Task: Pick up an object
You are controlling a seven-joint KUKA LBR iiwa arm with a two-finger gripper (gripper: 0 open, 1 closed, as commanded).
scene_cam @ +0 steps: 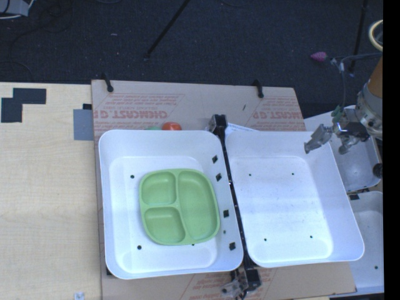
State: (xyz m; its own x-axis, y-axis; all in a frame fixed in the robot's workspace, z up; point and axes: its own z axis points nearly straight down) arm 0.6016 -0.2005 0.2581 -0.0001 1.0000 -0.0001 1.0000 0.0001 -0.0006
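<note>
plate lying flat, rim the only place to take hold

plate [180,205] is sitting in the left bin [119,149], a green one with three compartments, lying level on the bin floor toward the side nearest the divider between the two bins. it is looking like moulded plastic: light, stiff, and smooth enough to be slippery under metal fingers. it is not looking fragile, so a firm squeeze is unlikely to be hurting it.

the trouble is its flatness. with the plate resting flush on the bin floor, nothing is standing proud except the raised outer rim and the low ridges between the compartments. the best hold is probably the rim, one finger inside a compartment and one outside the edge, pinching the lip. a grip on the ridges may be slipping off, since they are looking shallow and rounded.

the claw [330,137] is hanging over the far right corner of the right bin [337,242], well apart from the plate and grasping nothing; whether it is released or clenched i cannot tell from this slant.

a small red thing [172,127] is peeking out just behind the left bin's far wall, on the cardboard sheet [187,105] covering the surface.
</note>
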